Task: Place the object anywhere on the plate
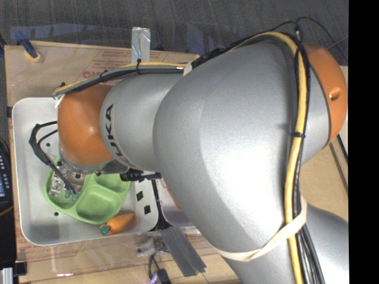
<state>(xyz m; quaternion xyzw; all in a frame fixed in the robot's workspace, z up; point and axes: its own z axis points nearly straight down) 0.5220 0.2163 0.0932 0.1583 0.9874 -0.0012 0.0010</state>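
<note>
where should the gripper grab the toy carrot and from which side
Grip the carrot across its orange middle, coming straight down. It lies flat on the bin floor beside the green plate, so closing across its narrow width looks safest.

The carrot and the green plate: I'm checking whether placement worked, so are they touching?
Touching. The camera view shows the carrot lying against the green plate's lower outer rim with no gap, resting on the bin floor rather than on the plate.

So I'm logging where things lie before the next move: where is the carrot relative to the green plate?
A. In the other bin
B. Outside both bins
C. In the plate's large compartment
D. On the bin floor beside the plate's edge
D: the carrot lies on the white bin floor against the green plate's outer edge, not in a compartment.
</note>
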